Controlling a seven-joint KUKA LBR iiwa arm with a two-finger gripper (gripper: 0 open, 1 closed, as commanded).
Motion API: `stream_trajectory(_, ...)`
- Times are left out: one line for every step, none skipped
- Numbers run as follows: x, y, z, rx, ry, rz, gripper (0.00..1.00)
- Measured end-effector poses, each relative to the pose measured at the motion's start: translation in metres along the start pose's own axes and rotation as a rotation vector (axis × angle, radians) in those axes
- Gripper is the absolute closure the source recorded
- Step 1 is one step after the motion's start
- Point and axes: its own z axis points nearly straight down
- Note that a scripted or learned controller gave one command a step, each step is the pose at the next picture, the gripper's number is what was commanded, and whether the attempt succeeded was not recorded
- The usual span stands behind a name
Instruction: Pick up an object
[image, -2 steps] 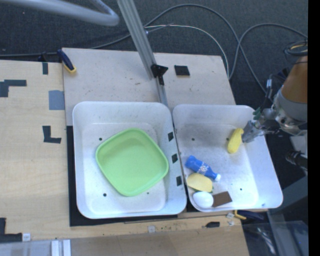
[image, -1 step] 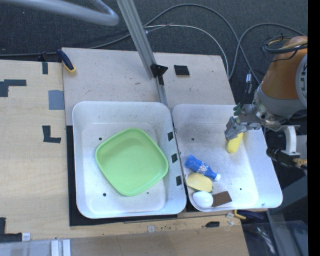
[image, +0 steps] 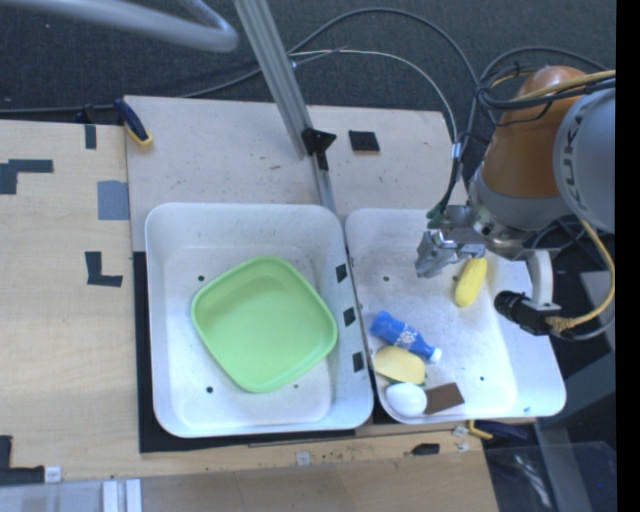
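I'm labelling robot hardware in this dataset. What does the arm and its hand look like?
The arm is grey with a rounded orange section above the wrist. Black cables loop over it, one ending in a yellow-tipped connector. The hand is small, grey bare metal.

This is a robotics lab. An industrial arm (image: 545, 150) trailing loose black cables (image: 400, 50) reaches over two white bins (image: 160, 240) on a plywood counter (image: 60, 300). Left of the bins, tape marks (image: 100, 265) dot the counter; behind them rises a metal camera pole (image: 285, 85).
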Motion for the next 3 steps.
stream_trajectory(0.055, -0.010, 0.008, 0.001, 0.000, 0.001, 1.00)
stream_trajectory(0.105, -0.005, -0.001, 0.001, 0.000, 0.001, 1.00)
stream_trajectory(0.159, 0.000, 0.009, 0.002, -0.001, 0.001, 1.00)
